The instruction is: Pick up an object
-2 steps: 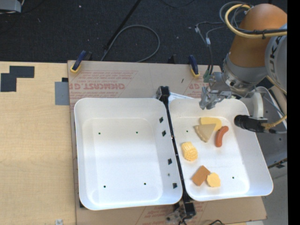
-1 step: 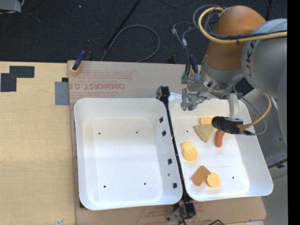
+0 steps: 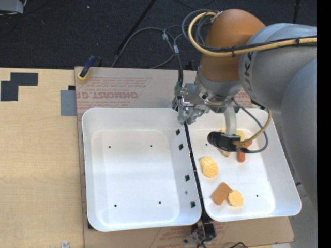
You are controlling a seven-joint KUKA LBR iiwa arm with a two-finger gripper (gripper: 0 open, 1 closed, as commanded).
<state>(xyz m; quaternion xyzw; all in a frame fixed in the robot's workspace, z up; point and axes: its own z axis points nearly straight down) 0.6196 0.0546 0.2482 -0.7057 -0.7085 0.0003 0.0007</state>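
Camera view: a fixed look down, at a slant, on two shallow white bins set side by side.
Gripper [image 3: 187, 112]: metal-toned, poised over the far end of the seam where the bins meet, at the right bin's far left corner. Whether it is open or closed cannot be told from this angle.
Arm [image 3: 282, 71]: grey, reaching in from the right, its bulk covering the right bin's far right corner.
Orange band [image 3: 230, 35]: rounded, directly above the wrist.
Ridged yellow piece [image 3: 209, 166]: the loose thing nearest the gripper. It lies on the right bin's floor close to the seam, about halfway along, well apart from the gripper.
Small red piece [image 3: 241, 157]: to the right of the ridged piece and slightly farther back, not touching it.
Brown piece [image 3: 222, 193]: flat, set at an angle toward the bin's near end, touching the yellow disc on its right.
Yellow disc [image 3: 236, 198]: round, lying flat just beside the brown piece.
Right bin [image 3: 289, 192]: holds all four loose pieces.
Left bin [image 3: 129, 164]: white floor marked by a few small dark dots.
Black clips [image 3: 187, 177]: a row along the seam between the bins.
Cardboard sheet [image 3: 119, 89]: brown, under both bins, with red print running along its far edge.
Bench [image 3: 36, 164]: pale wood, extending to the left.
Blue-and-yellow tool [image 3: 88, 67]: at the cardboard's far left corner.
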